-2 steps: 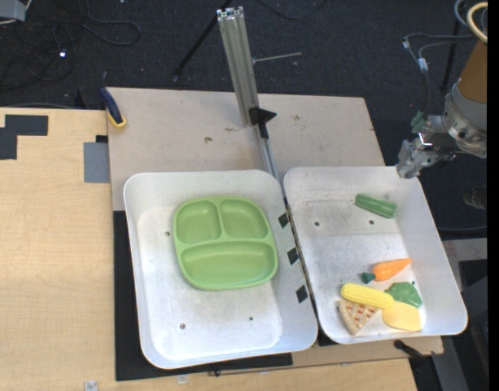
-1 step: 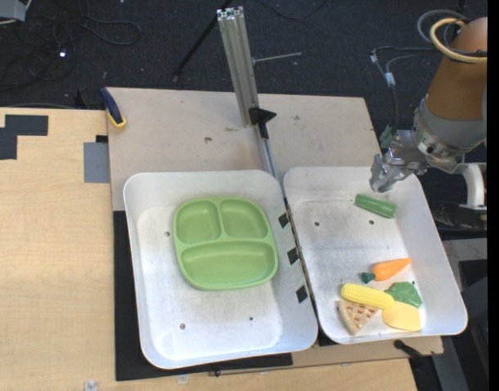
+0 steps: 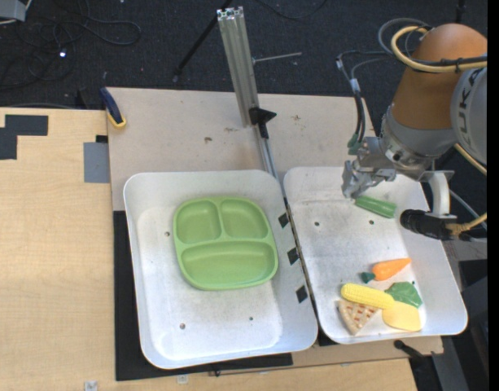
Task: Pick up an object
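Note:
My gripper [image 3: 355,187] hangs over the back part of the right bin [image 3: 330,243], near its far edge. A small green stick-shaped toy [image 3: 375,206] lies on the bin floor just right of and below the gripper tip, very close to it; whether they touch is unclear. At the bin's front right lies a cluster of toy foods: an orange carrot [image 3: 391,269], a yellow corn cob [image 3: 367,294], a green leafy piece [image 3: 407,292], a yellow lump [image 3: 402,317] and a tan wedge [image 3: 354,318].
The left bin [image 3: 151,316] holds a green divided plate [image 3: 225,243]. An aluminium post [image 3: 239,63] rises behind the gap between the bins. A black cylinder [image 3: 424,222] sticks out over the right bin's right rim. A wooden tabletop [image 3: 45,259] lies to the left.

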Action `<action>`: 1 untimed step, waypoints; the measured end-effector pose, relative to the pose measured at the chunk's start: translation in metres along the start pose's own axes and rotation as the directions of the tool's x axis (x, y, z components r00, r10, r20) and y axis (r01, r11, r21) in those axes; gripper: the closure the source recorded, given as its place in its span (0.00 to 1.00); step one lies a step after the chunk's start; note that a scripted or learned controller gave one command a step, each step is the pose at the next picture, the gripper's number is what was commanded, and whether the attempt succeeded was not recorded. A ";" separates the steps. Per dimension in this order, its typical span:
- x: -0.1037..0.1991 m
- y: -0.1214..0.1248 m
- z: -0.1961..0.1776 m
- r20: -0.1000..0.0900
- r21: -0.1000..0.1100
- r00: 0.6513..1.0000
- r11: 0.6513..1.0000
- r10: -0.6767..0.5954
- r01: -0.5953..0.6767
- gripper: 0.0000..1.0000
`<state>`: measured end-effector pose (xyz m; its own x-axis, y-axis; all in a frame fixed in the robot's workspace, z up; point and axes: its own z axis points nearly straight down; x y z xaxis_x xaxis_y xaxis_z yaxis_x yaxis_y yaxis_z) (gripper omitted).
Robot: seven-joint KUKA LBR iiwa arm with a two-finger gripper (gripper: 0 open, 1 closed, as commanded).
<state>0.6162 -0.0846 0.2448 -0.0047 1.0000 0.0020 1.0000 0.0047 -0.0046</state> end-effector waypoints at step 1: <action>0.050 -0.018 -0.007 0.000 -0.001 1.000 1.000 0.000 0.000 1.00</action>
<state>0.5981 -0.0346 0.2518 -0.0048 1.0000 0.0019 1.0000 0.0048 -0.0039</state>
